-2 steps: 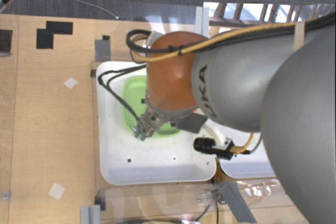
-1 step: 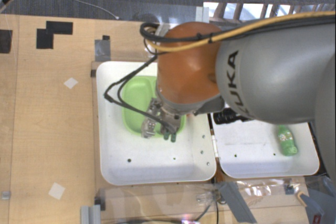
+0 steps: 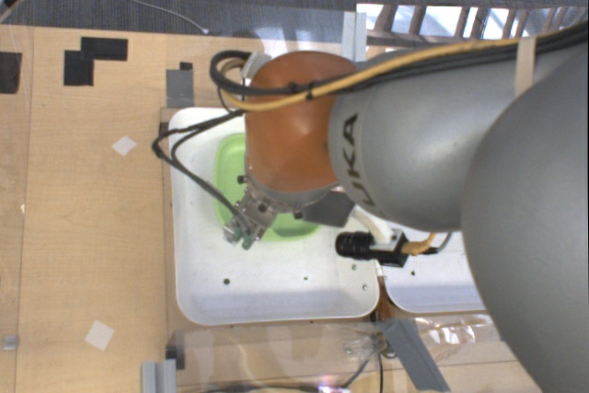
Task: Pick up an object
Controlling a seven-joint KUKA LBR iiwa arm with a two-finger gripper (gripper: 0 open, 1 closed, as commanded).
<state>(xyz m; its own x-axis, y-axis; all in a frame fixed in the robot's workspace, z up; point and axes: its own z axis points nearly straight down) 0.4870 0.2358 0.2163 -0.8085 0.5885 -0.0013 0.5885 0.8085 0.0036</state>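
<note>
Green object (image 3: 230,168) lies in the left white bin (image 3: 276,294), directly beneath the tool (image 3: 247,233); whether the tool is open or gripping it cannot be told.

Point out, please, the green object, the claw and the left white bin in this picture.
green object (image 3: 227,168): camera view, on its left edge beside the arm.
claw (image 3: 247,233): camera view, at its tip over the bin.
left white bin (image 3: 267,294): camera view, on its bare floor.

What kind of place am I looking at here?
Most likely a robotics lab test bench: a grey KUKA arm reaches over a shallow white bin on a wooden bench, with loose cables strung along it.
</note>
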